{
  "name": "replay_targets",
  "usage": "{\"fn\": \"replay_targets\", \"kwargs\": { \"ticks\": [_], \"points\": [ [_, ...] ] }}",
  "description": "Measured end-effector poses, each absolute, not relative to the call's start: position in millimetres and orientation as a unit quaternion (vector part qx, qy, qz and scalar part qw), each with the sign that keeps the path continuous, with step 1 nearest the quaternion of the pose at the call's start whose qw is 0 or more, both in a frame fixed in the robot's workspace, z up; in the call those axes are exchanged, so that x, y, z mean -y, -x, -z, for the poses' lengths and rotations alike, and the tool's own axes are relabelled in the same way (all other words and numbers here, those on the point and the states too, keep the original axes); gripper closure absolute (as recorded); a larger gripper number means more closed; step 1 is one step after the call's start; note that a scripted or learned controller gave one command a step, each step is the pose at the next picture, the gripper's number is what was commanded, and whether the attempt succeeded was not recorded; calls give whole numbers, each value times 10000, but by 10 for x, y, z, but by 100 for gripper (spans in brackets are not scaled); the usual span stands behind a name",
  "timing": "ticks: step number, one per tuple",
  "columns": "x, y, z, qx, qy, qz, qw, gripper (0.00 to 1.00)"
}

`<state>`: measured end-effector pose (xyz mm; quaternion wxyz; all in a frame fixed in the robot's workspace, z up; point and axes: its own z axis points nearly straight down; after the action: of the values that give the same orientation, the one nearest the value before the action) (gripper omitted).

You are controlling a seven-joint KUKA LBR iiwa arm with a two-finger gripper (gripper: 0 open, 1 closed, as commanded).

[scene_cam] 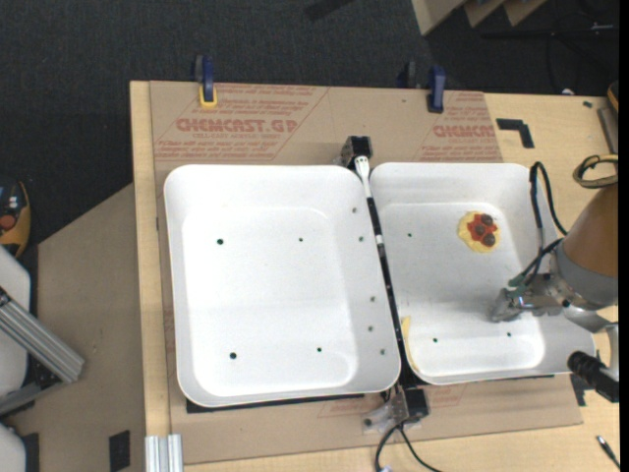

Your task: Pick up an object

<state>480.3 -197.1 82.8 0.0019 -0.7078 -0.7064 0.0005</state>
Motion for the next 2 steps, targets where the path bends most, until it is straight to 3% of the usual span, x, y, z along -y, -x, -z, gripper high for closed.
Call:
{"fn": "replay_targets", "kwargs": {
  "ticks": [2],
  "points": [
    [1974,-4821,-1047,7066,7076,5,-20,100]
  ]
}}
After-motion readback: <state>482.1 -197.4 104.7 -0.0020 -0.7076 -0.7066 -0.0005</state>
